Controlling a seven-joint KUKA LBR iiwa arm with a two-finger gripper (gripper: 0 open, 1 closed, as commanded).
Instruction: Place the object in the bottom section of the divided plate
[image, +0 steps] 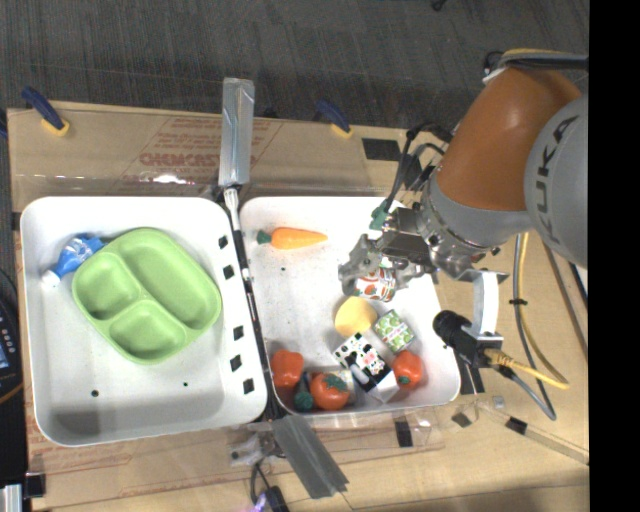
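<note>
A robot lab, not a home — a KUKA arm (520, 130) reaches over two white bins (60, 400) clamped to a cardboard-covered bench (180, 150), with loose cables (530, 370) and toy food (298, 238) as test props — all staged.

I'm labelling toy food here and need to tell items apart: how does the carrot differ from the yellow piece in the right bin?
The carrot is orange with a green tip, long and tapered; the yellow piece is plain yellow and rounded. The carrot lies alone near the bin's far wall; the yellow piece sits against the cluster of toys, just below the pincer. Both lie on the right bin's floor.
</note>
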